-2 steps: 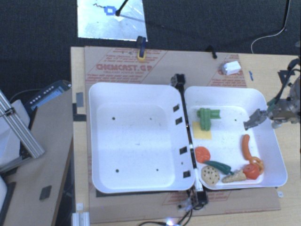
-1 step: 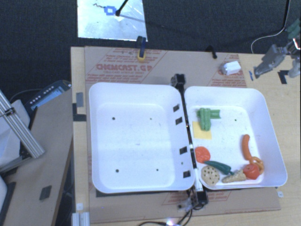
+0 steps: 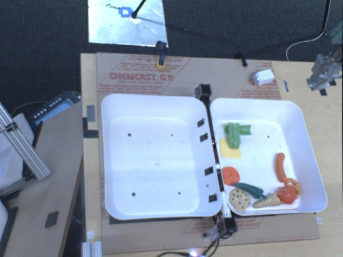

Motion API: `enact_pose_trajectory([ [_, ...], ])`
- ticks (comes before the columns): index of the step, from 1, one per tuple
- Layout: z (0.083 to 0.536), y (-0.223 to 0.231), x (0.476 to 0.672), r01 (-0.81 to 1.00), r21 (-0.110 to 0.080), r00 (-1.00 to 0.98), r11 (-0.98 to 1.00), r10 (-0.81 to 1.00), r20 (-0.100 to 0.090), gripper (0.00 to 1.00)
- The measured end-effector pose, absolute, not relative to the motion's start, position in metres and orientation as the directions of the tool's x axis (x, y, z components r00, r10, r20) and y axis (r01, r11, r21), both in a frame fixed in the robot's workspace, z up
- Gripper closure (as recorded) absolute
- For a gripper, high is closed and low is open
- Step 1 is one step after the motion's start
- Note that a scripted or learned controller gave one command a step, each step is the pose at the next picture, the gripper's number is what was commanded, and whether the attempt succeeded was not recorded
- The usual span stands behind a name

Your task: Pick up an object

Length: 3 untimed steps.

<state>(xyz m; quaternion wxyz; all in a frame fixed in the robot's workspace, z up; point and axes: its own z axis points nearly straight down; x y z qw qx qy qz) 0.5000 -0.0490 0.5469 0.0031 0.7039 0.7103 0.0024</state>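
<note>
The right white bin (image 3: 300, 116) holds several toy foods. A green piece (image 3: 236, 133) lies above a yellow square (image 3: 230, 148). Below them are a red disc (image 3: 230, 175), a dark green pod (image 3: 248, 188) and a speckled cookie (image 3: 239, 198). Along the bin's right side lie an orange-red sausage shape (image 3: 280, 166), a red and orange piece (image 3: 288, 191) and a beige piece (image 3: 267, 201). My gripper (image 3: 323, 74) hangs at the far right edge, above the bench and beyond the bin's back right corner, well away from all the items.
The left white bin (image 3: 155, 154) sits beside the right one, with black clips (image 3: 206, 138) along the shared wall. On the cardboard behind the bins are a small white box (image 3: 262, 77) and a yellow and blue clamp (image 3: 160, 55). A shiny sheet (image 3: 127, 15) lies at the back.
</note>
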Motion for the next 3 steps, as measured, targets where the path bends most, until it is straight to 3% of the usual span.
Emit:
enact_pose_trajectory([
  [1, 0.42, -0.005, 0.487, 1.0, -0.009, -0.008, 0.008, 1.0, 0.001, 1.0],
  [2, 0.33, 0.046, 0.487, 1.0, -0.007, -0.009, 0.009, 1.0, 0.001, 1.0],
  [3, 0.465, 0.044, 0.487, 1.0, 0.018, -0.006, 0.006, 1.0, 0.002, 1.0],
])
